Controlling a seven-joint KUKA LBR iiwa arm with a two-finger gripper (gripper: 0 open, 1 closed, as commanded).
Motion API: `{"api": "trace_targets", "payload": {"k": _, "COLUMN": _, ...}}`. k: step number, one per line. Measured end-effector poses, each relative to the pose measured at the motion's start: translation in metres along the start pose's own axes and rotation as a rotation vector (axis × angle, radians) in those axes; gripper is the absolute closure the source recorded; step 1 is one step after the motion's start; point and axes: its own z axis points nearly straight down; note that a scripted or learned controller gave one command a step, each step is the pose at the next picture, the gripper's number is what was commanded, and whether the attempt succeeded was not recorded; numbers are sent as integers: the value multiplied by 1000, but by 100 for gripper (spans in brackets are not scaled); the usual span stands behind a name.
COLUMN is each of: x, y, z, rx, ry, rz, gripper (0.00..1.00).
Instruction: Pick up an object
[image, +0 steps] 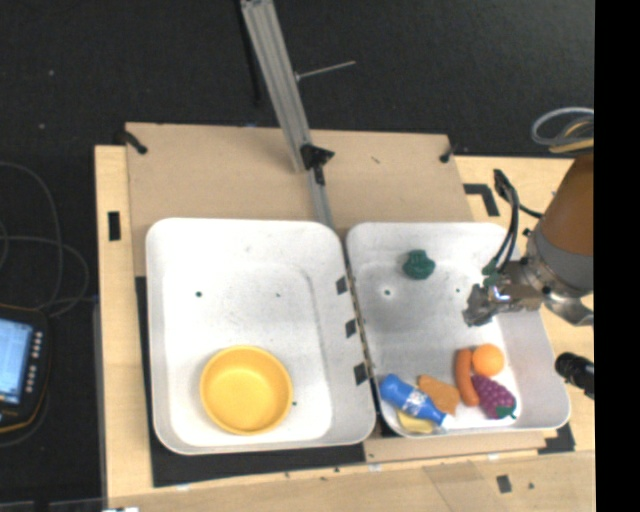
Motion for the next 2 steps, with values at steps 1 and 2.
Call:
{"api": "trace_targets", "payload": {"k": 1, "x": -1, "y": 2, "z": -39, "rx": 1, "ry": 0, "rz": 0, "gripper": 100}}
{"api": "trace_targets", "payload": {"k": 2, "x": 51, "y": 13, "z": -22, "rx": 7, "ry": 3, "rz": -3, "gripper": 100}}
